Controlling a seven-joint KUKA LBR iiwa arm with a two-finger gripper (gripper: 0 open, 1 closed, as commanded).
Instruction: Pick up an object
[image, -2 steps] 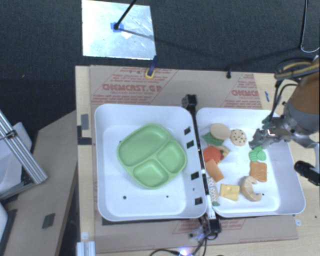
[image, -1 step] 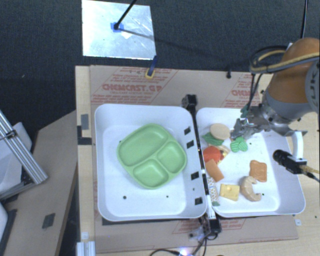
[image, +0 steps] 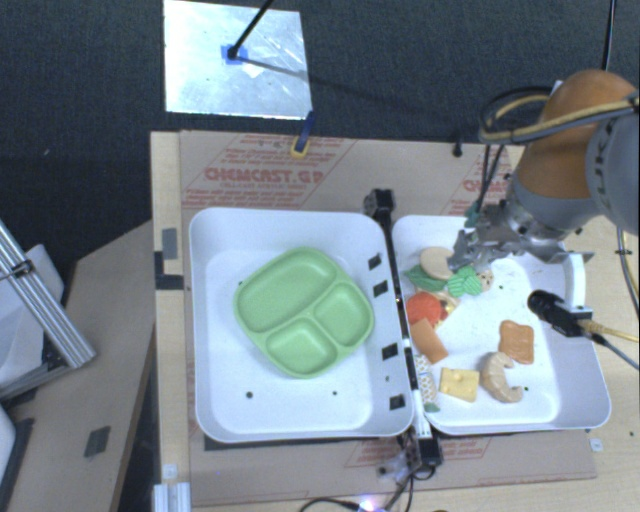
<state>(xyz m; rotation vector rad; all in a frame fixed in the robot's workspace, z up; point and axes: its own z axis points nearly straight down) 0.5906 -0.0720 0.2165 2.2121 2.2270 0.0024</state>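
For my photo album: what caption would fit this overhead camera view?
Robot gripper lowered among toy foods in the right bin; green tray in the left.

arm (image: 590, 150): grey casing | orange band above wrist | black and yellow cables looped over top

The claw (image: 470, 262) sits low over the green toy (image: 462, 284), covering its upper part, and its fingertips blur into that clutter. The arm (image: 575, 150) is cut off at the right edge. The items beside the red toy (image: 424, 306) are too small to identify.
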